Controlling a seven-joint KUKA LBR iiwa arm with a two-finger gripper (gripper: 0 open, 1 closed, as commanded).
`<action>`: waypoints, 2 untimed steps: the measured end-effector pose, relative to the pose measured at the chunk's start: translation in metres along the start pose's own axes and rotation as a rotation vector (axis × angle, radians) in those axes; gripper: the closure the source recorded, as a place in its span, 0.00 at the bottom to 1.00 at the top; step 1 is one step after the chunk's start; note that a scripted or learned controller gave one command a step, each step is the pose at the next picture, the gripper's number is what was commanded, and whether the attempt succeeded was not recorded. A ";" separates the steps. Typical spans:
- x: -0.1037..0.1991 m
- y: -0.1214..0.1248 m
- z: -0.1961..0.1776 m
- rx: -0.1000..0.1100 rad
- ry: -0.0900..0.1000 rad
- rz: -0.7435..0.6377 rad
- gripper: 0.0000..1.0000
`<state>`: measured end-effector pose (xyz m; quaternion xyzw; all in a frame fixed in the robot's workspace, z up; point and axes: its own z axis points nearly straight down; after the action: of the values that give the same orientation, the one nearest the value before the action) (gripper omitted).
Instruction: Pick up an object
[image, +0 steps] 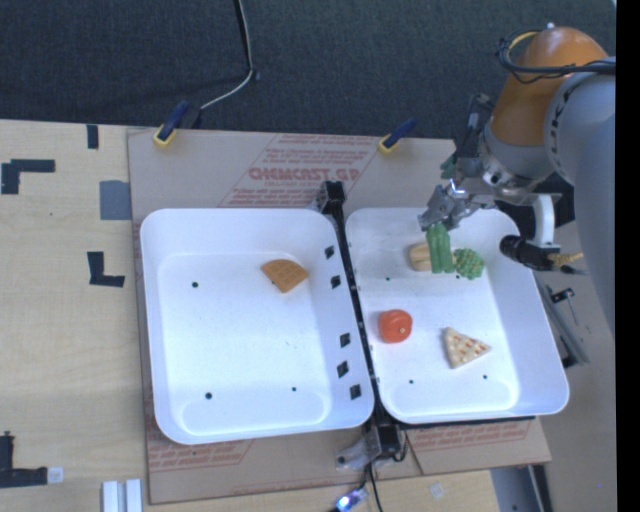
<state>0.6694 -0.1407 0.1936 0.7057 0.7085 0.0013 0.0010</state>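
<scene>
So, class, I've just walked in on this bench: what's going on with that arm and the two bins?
A grey and orange robot arm reaches in from the right, its gripper over the far part of the right bin. A green piece hangs right below it, beside a beige item and a green leafy item. A red tomato and a pizza slice lie nearer. The left bin holds a tan piece.
</scene>
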 end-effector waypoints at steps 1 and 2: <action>-0.002 -0.001 -0.006 0.005 -0.001 0.002 1.00; 0.092 -0.077 -0.039 0.004 0.004 -0.005 1.00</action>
<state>0.5917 -0.0492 0.2327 0.7040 0.7102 0.0012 -0.0018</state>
